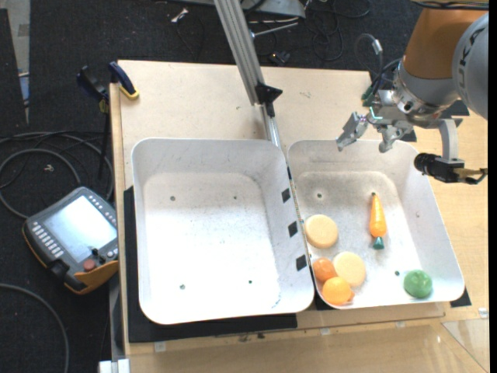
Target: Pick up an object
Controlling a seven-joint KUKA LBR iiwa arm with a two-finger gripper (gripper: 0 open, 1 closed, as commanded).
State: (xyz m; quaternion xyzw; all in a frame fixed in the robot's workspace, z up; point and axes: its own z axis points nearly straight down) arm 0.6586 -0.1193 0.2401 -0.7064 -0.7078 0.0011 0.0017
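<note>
Two spread fingers [371, 134], nothing between them, at our frame's upper right above the right bin [435, 208].

The two white bins [210, 162] look like smooth plastic, a bit dusty. The counter [194, 99] looks like pale, matt wood. The metal pole [237, 37] at the top is shiny. The carrot [377, 217] looks like glossy plastic.

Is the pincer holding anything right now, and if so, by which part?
Nothing is held. The pincer hangs open above the far edge of the right bin, with nothing between its fingers. The carrot and the other items lie in the bin.
</note>
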